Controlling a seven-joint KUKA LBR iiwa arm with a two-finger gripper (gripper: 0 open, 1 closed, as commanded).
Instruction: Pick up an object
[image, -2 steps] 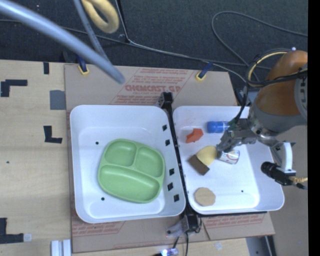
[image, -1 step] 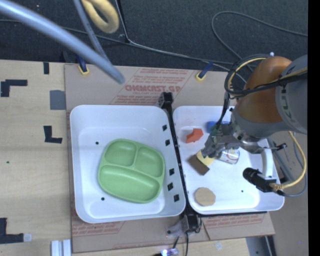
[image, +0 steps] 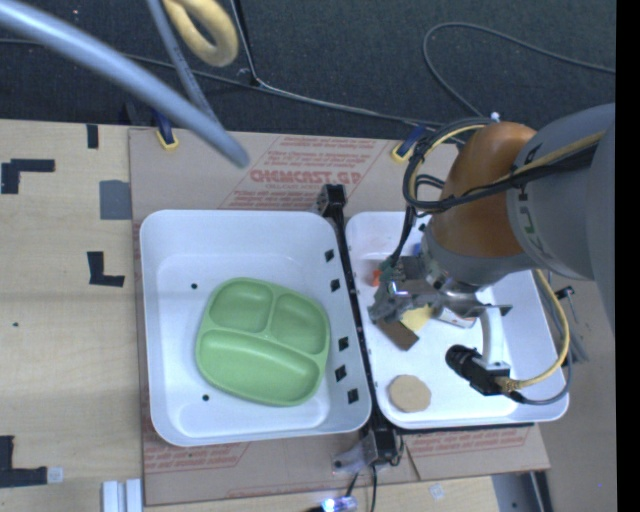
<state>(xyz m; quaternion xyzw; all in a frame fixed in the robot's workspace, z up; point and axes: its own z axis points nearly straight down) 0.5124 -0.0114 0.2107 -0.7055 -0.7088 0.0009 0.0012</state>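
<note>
1. We see a wooden bench (image: 60, 330) with black marks on its bare top at nine o'clock.
2. A brown cardboard sheet (image: 300, 172) with red print lies flat on it, reaching toward twelve o'clock.
3. Two white bins rest on the cardboard, touching side by side: the left bin (image: 165, 330) at centre, the right bin (image: 535, 405) at four o'clock.

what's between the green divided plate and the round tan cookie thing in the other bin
In the camera view, the black divider where the two bins meet separates the green plate from the tan disc, plus bare white bin floor.
</note>
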